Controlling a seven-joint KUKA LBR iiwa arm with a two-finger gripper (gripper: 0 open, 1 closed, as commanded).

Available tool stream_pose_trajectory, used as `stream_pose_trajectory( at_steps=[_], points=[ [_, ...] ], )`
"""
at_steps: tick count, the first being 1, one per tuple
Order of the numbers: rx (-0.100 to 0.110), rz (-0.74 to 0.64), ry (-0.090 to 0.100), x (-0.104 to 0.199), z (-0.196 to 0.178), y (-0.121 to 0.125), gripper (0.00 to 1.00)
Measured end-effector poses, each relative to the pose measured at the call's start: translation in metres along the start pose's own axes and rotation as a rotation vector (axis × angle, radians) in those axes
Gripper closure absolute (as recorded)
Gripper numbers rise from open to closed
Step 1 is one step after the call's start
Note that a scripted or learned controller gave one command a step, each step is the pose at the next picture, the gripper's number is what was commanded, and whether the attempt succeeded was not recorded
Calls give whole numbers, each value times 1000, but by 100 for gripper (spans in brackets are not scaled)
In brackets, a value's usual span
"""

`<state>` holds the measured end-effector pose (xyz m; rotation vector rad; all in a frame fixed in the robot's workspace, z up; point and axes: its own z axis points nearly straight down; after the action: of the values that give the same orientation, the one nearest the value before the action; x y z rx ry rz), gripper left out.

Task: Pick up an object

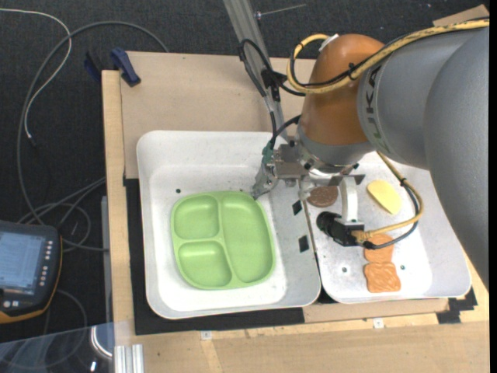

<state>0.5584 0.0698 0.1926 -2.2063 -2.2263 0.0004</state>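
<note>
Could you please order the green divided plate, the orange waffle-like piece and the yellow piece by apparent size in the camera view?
1. green divided plate, clearly the largest
2. orange waffle-like piece and yellow piece: too alike to rank

I see a light green plate (223,240) with three compartments lying flat, face up, in the left-hand bin (155,179). In the right-hand bin (436,249) lie a yellow wedge (384,196), a partly hidden brown disc (321,197) just beside it, and an orange ridged piece (380,273) near the front rim.
</note>
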Motion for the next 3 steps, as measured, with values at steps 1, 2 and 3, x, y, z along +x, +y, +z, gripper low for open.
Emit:
stream_pose_trajectory(
  at_steps=[1, 2, 3],
  points=[
    [-3, 9, -2, -5, -11, 2, 100],
    [-6, 7, -4, 0, 1, 23, 100],
    [-11, 15, -7, -64, -56, 12, 100]
  ],
)
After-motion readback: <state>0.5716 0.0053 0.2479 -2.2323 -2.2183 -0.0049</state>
